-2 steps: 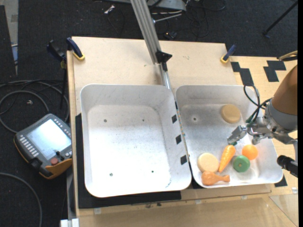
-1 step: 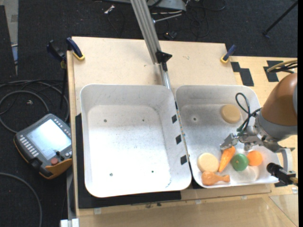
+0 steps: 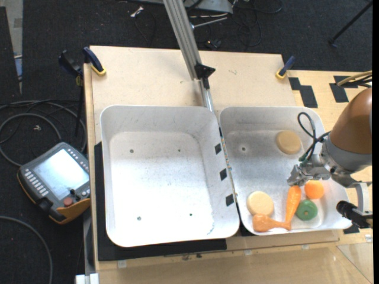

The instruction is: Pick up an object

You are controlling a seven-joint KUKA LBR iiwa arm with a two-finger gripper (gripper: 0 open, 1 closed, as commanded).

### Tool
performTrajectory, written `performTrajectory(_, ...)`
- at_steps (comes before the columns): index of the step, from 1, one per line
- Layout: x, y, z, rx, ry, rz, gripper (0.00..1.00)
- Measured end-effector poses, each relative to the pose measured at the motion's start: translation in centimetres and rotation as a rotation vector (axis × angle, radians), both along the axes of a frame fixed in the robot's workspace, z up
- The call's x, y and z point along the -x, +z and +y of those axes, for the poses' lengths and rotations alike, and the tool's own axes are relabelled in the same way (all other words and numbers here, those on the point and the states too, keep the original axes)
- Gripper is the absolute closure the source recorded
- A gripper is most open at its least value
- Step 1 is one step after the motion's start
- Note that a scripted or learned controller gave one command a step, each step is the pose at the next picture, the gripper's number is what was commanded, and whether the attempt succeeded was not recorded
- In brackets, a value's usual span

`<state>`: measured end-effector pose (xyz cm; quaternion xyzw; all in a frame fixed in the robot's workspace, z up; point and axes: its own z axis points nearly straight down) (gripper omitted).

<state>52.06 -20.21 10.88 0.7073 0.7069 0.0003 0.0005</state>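
Arm over the right bin, among toy food

The pincer (image 3: 302, 175) hangs low in the right bin (image 3: 249, 126), just above the top of an orange carrot (image 3: 292, 203). Beside it lie a small orange ball (image 3: 314, 189), a green piece (image 3: 307, 210), two pale round discs (image 3: 260, 203) (image 3: 289, 141) and an orange lump (image 3: 265, 223). The left bin (image 3: 118, 123) sits alongside on the table (image 3: 154, 76).

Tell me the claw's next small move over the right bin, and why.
Probably a short drop straight down. The claw hovers just above the top end of the orange carrot in the right bin, with the orange ball and green piece crowding its right side, so sideways travel risks bumping them.
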Motion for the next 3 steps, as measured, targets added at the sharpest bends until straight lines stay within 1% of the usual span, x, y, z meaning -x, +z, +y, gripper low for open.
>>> performTrajectory(1,-0.7,6.2,-0.1,0.003,0.004,-0.005,1.0)
performTrajectory(2,-0.8,10.5,-0.2,0.002,0.004,-0.004,1.0)
performTrajectory(3,-2.1,11.6,4.6,-0.001,0.009,-0.002,1.0)
